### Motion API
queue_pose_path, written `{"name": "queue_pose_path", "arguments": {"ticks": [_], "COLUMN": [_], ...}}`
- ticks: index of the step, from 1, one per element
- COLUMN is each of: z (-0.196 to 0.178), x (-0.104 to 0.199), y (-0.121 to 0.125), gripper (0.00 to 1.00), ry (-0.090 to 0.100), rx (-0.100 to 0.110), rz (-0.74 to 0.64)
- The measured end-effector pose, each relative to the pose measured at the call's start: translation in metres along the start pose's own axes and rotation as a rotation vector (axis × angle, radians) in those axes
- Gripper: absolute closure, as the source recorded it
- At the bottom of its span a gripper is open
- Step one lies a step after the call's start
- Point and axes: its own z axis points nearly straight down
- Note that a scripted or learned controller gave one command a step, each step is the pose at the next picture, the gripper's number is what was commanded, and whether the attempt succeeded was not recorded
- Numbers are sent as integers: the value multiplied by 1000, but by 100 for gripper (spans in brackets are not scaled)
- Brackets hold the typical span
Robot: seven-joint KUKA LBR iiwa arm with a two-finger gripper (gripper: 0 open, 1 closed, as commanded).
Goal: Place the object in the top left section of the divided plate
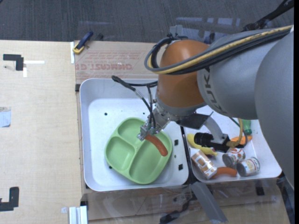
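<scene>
Over the left bin [93, 125], camera view: the arm [233, 73] blocks a lot. Its orange band and grey body cover the bin's upper right corner and the top half of the right bin [268, 160].

- Gripper [145, 134] is low over the upper right part of the green divided plate [122, 149], small and partly shadowed by the wrist. Cannot tell how far open it is.
- Red-orange sausage [159, 146]: its upper end is right at the gripper tip and the rest runs diagonally down toward the plate's right rim. Touching or just beside, and whether it is gripped, cannot tell.
- Plate has three sections: one at top, one at left, one large at lower right. Sausage sits along the right side, about where the top section meets the large one. Exact compartment is hard to call from this angle.
- Left bin holds the plate; dark cables loop across its upper part.

Right bin, what shows below the arm:
- brown-labelled can [203, 164] lying on its side
- two more cans [250, 166] near the right wall
- orange piece [226, 171] between them at the front
- yellow piece [196, 146], mostly covered
- green and orange bits [246, 129] by the arm's edge, cut off and not identifiable
</scene>
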Motion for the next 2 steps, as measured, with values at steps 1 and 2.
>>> {"name": "queue_pose_path", "arguments": {"ticks": [1,2], "z": [28,-47], "x": [23,37], "y": [-35,-20], "gripper": [100,100], "ry": [2,-1], "rx": [2,-2], "rz": [-74,-185]}}
